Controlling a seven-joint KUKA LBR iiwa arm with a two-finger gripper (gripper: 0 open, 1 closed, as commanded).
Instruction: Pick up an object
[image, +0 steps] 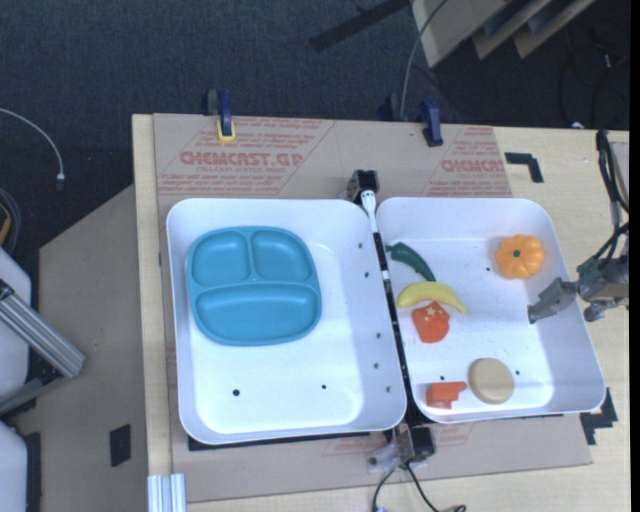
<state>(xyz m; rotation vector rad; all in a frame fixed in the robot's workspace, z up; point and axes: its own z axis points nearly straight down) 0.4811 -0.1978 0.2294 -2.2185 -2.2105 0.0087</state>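
The right bin (520, 215) holds several toy foods. An orange pumpkin (519, 256) sits at its far right. Along its left side lie a green pod (411, 260), a yellow banana (431, 295) and a red tomato-like piece (431, 323). Near the front rest a beige round bun (491, 380) and an orange-red block (446, 393). My gripper (548, 302) reaches in over the bin's right rim, below the pumpkin and above the bun, touching neither. It holds nothing that I can see.
The left bin (345, 330) carries a blue divided plate (255, 286) in its far left part. A black divider with clamps (366, 190) runs between the bins. Cables hang at the right edge (612, 200).
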